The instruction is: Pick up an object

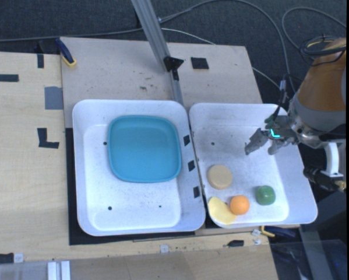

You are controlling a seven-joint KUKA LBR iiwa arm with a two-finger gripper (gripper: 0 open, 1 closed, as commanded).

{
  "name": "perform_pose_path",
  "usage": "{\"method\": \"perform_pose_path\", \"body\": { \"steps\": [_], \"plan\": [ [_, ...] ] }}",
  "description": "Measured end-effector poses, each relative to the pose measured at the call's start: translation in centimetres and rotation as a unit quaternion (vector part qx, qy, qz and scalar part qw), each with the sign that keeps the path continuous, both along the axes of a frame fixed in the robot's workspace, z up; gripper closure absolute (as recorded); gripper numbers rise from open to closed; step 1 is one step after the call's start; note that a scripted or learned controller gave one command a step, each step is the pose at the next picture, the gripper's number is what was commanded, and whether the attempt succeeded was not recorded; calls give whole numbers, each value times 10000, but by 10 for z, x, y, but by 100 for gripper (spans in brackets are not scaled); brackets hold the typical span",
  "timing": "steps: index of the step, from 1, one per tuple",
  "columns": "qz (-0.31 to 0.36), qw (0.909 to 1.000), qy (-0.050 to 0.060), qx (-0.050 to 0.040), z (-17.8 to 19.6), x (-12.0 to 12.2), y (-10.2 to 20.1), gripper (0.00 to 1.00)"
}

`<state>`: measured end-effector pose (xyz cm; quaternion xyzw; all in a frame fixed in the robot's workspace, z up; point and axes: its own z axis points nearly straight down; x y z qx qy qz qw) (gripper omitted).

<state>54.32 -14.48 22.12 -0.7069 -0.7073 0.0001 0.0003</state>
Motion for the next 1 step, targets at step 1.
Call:
{"method": "perform_pose_path", "body": {
  "steps": [1],
  "plan": [
    [0, 10000, 0, 0, 0, 0, 0, 0]
  ]
}}
